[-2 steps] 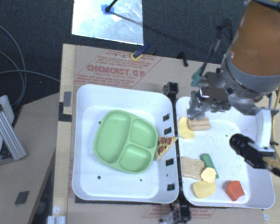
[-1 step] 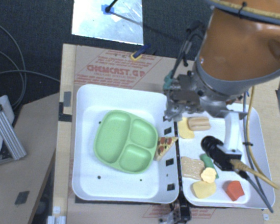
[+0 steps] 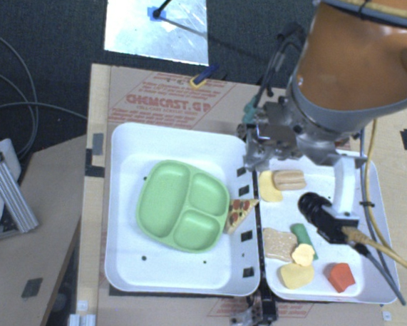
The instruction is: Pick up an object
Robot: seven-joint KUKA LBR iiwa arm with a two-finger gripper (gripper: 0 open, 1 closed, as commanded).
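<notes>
My gripper hangs over the far end of the divider between the two bins, under the big orange and grey wrist. Just right of it in the right bin lie a tan bread roll and a pale yellow piece. Nearer the front of that bin are a green stick, a beige toast slice, two yellow pieces and an orange-red block. A toy pizza slice rests at the right edge of the left bin.
A green divided plate takes up the middle of the left bin. Both bins sit on a cardboard sheet. A shiny metal sheet lies on the dark floor behind. An aluminium frame stands at the far left.
</notes>
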